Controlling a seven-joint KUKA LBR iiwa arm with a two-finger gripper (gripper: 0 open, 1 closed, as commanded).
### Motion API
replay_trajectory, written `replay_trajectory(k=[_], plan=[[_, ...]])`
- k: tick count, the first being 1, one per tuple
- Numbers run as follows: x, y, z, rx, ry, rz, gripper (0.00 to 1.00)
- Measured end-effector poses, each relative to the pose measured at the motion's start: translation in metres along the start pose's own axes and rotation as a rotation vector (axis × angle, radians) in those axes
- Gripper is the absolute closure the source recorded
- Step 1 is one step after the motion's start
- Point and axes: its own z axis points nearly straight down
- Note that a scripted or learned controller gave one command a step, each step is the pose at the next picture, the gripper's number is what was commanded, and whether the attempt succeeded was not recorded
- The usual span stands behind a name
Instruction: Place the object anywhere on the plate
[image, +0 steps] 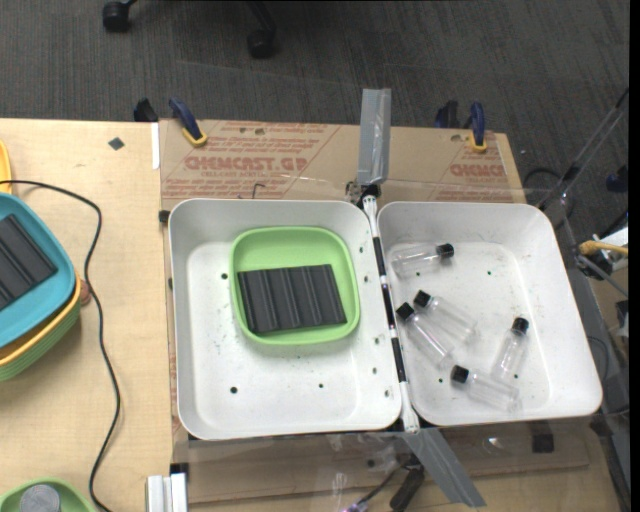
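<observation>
plate: green, sitting in left bin, holding a dark ribbed pad
vials: five clear, black-capped, lying scattered in right bin
position relative to fingers: cannot tell

We look down at a slant from one fixed overhead camera, left bin and right bin side by side, floor beyond.

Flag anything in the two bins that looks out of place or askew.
Nothing stands out. The green plate sits flat in the left bin, and the clear vials lie loosely scattered in the right bin, none visibly broken.
</observation>
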Motion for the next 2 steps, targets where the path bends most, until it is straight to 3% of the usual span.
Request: replay_trajectory(k=[2], plan=[[-0.0261,-0.005,0.0027,-0.001,0.003,0.0,0.0]])
